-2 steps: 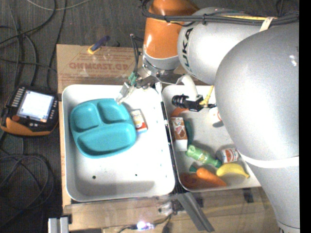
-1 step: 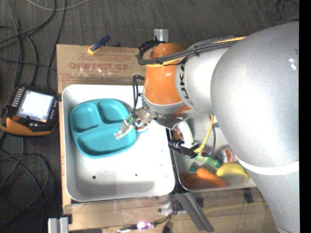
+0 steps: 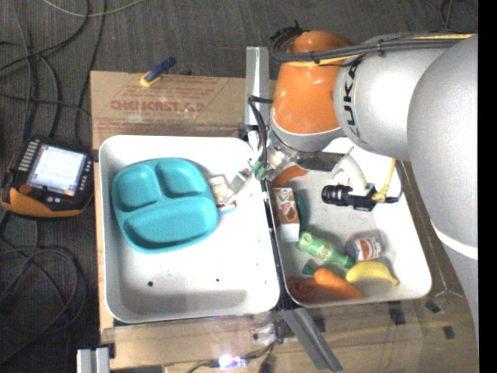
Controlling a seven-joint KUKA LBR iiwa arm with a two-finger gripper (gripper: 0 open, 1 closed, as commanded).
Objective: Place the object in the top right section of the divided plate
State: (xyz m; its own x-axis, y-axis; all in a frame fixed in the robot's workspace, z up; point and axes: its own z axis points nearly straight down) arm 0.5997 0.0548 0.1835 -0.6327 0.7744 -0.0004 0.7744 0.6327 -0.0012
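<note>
The fingers (image 3: 233, 183) grasp a small packet (image 3: 222, 193) just beside the plate (image 3: 165, 203), at its right rim near the top right section, so letting go here could drop it on the rim or into the bin (image 3: 186, 286).

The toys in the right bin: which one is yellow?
The banana, curved, near the right bin's front corner. The carrot beside it is orange, the bottle green.

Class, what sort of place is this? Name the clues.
Probably a robotics lab: a large grey and orange robot arm reaches over two shallow white bins, with an orange handheld control pendant and loose black cables nearby.
</note>
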